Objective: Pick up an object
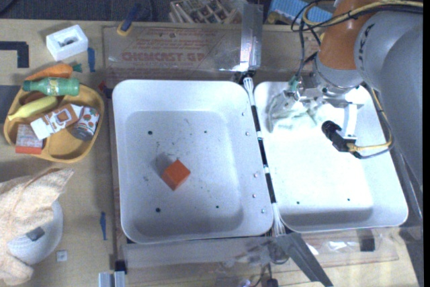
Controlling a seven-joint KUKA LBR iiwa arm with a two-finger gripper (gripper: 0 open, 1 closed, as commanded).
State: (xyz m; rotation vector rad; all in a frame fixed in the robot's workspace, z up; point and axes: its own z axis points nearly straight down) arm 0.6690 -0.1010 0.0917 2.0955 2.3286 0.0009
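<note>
An orange block (177,175) lies alone on the floor of the left bin (134,104), a little left of and below that bin's middle, turned so one corner points toward the bottom of the frame. Nothing touches it.

The arm (396,70) comes in from the upper right of the frame, its orange band (346,23) above the wrist, and hangs over the upper left part of the right bin (376,212). The gripper (294,104) sits near that bin's upper left corner, close to the divide between the two bins and well apart from the orange block. Whether it is spread or closed cannot be told; the metal parts blur against the white bin. A yellow cable (373,148) loops from a black fitting on the wrist over the right bin.

At the left edge of the frame a yellow bowl (67,151) holds a green bottle (57,87), a banana (30,109) and small packets. Below it lies a pale cloth (30,212). Above the left bin a clear plastic sheet (175,54) with red lettering rests on the bench, and a small white box (67,42) sits in the upper left.
</note>
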